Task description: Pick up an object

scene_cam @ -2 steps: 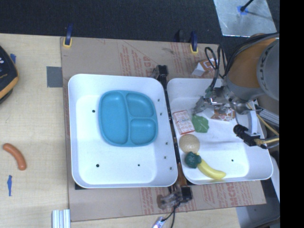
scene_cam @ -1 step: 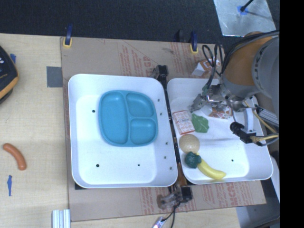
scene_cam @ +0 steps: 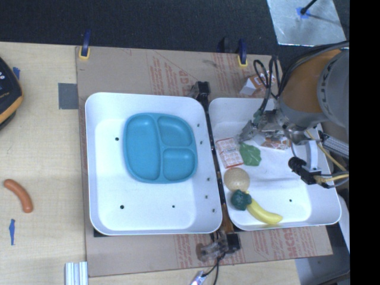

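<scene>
Two-finger gripper (scene_cam: 248,134) lowered into right white bin (scene_cam: 320,214), poised over flat green leaf-shaped piece (scene_cam: 250,155); jaw state indiscernible.

The grey arm (scene_cam: 314,94) reaches in from the right, gripper (scene_cam: 252,129) lowered.

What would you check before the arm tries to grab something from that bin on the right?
1. Objects within reach in the right bin: ok; green piece, beige ball, banana.
2. Gripper above a target: ok, close to the green piece.
3. Fingers open: cannot tell.
4. Already holding something: cannot tell.
5. Crowding: not ok; ball, dark green item and banana lie together.
6. Left bin: ok, blue tray apart from the arm.
</scene>
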Motion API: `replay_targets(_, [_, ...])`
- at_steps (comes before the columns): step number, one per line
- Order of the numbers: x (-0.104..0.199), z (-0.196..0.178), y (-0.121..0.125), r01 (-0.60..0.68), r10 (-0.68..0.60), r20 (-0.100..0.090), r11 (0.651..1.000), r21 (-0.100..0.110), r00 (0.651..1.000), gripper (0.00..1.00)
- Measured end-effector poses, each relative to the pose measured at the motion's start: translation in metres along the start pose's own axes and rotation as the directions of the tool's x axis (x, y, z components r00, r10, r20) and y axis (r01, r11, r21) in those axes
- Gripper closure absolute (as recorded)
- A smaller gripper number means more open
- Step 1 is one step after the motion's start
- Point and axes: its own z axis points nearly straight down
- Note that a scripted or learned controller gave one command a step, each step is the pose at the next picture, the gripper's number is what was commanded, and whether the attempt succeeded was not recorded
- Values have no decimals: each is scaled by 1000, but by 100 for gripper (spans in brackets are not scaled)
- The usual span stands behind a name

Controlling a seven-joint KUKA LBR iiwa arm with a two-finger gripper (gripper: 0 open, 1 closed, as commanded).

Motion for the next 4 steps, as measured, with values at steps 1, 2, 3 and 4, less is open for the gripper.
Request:
replay_targets(1, [26, 3, 55, -4, 4, -5, 1000, 17, 1000, 0])
replay_targets(2, [-16, -5, 51, -4, 4, -11, 1000, 28, 1000, 0])
replay_targets(3, [-41, 1, 43, 3, -3, -23, 1000, 22, 1000, 0])
replay_targets(4, [-45, 1, 46, 6, -5, -29, 1000, 20, 1000, 0])
